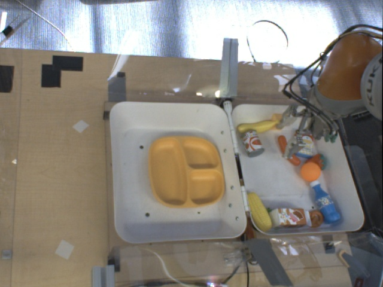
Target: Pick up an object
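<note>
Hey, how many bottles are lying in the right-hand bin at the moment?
2. A blue bottle lies near the right bin's front right corner; a brown-capped bottle lies along the front wall. The gripper may hide something.

Left bin (128, 160) holds a divided tray (185, 171) at centre. Right bin (353, 211) holds a banana (258, 125) at the back, corn (258, 211) and two bottles (326, 203) in front.

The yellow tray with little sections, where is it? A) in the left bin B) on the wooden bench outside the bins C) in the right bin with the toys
A: the yellow tray lies flat in the middle of the left bin, while the toy food sits in the right bin.
</note>
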`<state>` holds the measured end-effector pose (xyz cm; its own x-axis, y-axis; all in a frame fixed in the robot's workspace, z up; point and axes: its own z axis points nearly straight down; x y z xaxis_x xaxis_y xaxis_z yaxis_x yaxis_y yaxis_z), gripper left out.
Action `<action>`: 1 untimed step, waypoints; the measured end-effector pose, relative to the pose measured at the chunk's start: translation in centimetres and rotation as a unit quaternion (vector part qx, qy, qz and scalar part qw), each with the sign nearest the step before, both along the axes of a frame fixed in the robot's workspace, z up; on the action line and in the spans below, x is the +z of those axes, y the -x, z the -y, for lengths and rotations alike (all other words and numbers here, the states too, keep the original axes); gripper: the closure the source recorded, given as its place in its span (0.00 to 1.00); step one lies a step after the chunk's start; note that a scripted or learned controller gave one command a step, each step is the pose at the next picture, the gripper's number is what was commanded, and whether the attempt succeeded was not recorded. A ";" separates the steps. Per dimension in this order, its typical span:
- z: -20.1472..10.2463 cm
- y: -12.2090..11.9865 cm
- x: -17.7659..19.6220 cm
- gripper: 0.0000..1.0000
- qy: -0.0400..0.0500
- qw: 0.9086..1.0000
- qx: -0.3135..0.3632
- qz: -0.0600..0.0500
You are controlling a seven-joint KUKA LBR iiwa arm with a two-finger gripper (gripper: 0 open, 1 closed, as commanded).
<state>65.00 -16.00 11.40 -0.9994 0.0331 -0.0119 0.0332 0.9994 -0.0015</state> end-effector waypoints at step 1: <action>-4.1 -0.4 -1.3 0.00 0.001 0.996 -0.092 0.002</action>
<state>65.39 -11.86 10.08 -0.9764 0.2152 -0.0164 0.2153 0.9766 -0.0025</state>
